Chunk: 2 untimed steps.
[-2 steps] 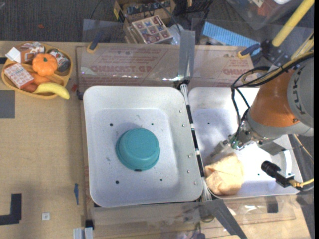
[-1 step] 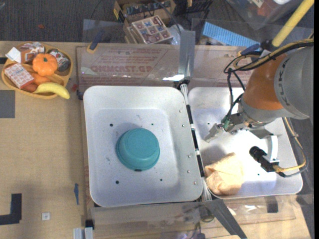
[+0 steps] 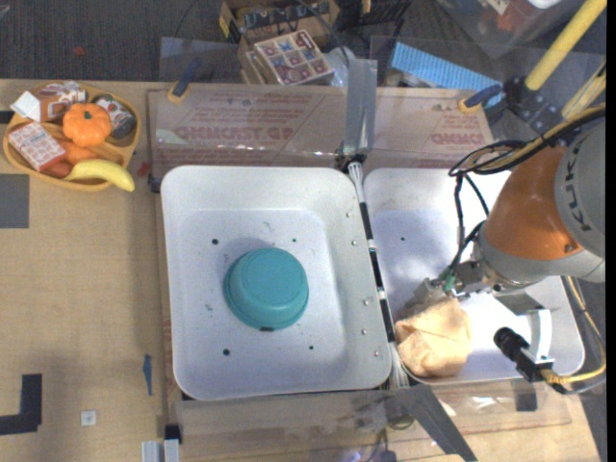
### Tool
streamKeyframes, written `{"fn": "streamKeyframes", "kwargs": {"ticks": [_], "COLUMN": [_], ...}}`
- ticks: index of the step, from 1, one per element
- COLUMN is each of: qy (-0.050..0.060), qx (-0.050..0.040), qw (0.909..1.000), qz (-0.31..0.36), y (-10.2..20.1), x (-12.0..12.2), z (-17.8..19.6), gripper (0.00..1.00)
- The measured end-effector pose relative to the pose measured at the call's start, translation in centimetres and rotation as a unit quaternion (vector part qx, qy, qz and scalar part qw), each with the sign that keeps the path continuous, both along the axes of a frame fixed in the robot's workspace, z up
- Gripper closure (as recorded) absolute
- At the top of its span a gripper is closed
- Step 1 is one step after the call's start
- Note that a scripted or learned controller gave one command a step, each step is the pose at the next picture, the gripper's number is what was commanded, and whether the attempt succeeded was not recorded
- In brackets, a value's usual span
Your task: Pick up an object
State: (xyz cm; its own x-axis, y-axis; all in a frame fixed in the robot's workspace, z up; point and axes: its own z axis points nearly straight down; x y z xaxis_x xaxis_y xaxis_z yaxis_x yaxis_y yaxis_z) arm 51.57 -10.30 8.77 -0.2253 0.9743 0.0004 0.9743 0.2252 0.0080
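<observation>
Tan cloth lump (image 3: pixel 435 343) lies just beneath our gripper (image 3: pixel 452 285), whose grasp state we cannot tell; we descend centred over its bulk.

Arm (image 3: pixel 539 210) enters from right, orange band up, wrist bent down-left; gripper (image 3: pixel 445 285) low, toward the near right.

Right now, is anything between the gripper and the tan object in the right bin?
Nothing visible. The gripper is right at the top edge of the tan object in the right bin.
</observation>
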Motion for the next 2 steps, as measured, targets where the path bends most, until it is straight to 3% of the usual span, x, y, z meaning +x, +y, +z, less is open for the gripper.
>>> {"fn": "streamKeyframes", "kwargs": {"ticks": [1,2], "qy": [0.000,-0.002], "qx": [-0.0019,-0.0011], "qw": [1.0000,0.9988], "qz": [0.009,0.049], "y": [0.0,0.0], "x": [4.6,1.1], "z": [0.0,0.0], "gripper": [0.00,0.00]}}
